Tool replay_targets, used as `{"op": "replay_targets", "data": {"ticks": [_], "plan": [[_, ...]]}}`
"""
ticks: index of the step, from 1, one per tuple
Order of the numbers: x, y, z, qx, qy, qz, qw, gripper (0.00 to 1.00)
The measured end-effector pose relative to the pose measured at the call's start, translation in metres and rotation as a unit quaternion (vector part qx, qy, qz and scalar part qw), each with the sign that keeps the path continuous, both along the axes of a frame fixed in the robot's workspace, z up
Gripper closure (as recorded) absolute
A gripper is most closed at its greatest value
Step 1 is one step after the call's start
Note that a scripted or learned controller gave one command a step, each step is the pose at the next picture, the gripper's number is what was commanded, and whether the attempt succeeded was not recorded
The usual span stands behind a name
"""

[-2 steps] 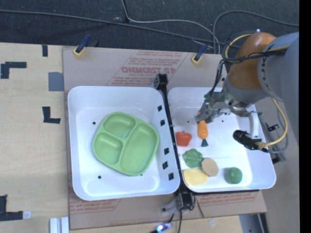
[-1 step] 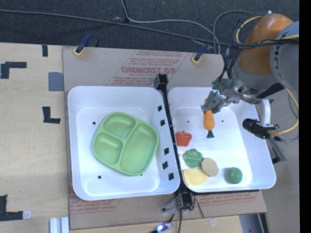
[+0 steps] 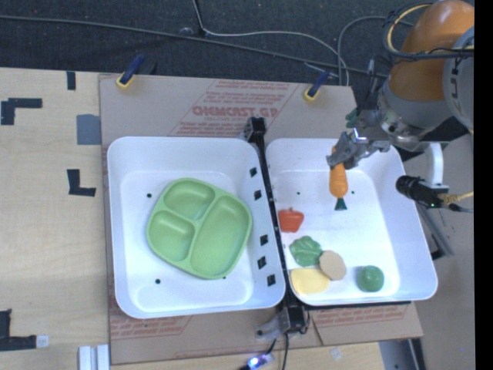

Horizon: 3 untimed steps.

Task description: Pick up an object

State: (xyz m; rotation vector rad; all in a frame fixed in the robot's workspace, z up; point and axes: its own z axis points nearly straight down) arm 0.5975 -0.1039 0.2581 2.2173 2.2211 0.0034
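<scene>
My gripper hangs over the upper middle of the right bin, its fingers shut on the top of an orange toy carrot. The carrot dangles upright below the fingers, its dark green tip pointing down, close to the bin floor. Lower in the same bin lie a red pepper, a green leafy piece, a tan round piece, a yellow piece and a green ball.
The left bin holds a green divided plate. A black divider strip runs between the bins. Cables and the arm's black fitting sit at the right bin's right rim. Yellow clamps hold the cardboard at the back.
</scene>
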Motion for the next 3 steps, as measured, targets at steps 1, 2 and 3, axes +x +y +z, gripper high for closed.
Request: {"op": "replay_targets", "data": {"ticks": [1, 2, 3], "plan": [[0.001, 0.062, -0.002, 0.0012, 0.002, 0.003, 1.0000, 1.00], [-0.004, 0.115, -0.021, 0.0007, 0.003, 0.002, 1.0000, 1.00], [0.007, 0.166, -0.020, 0.0008, 0.003, 0.002, 1.0000, 1.00]]}}
